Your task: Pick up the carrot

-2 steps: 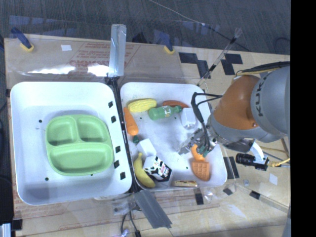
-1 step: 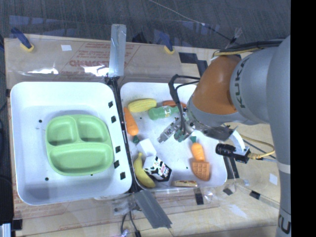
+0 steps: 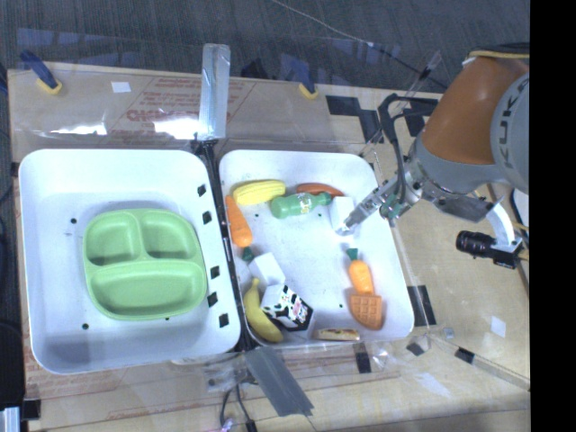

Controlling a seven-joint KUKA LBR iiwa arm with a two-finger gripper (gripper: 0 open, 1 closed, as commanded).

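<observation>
Nearest, a flat tan cracker (image 3: 338,335) lies at the right white bin's (image 3: 306,162) near wall. Just beyond, a waffle-patterned orange piece (image 3: 366,310) touches the small orange carrot (image 3: 360,275). Above the carrot hovers the grey two-finger gripper (image 3: 349,224), its opening impossible to tell. One green divided plate (image 3: 142,263) sits in the left white bin (image 3: 36,241).

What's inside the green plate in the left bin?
The green divided plate shows bare compartments; no food lies in them. All the toy food, including the carrot, sits in the right bin. What lies beneath the plate is covered.
</observation>
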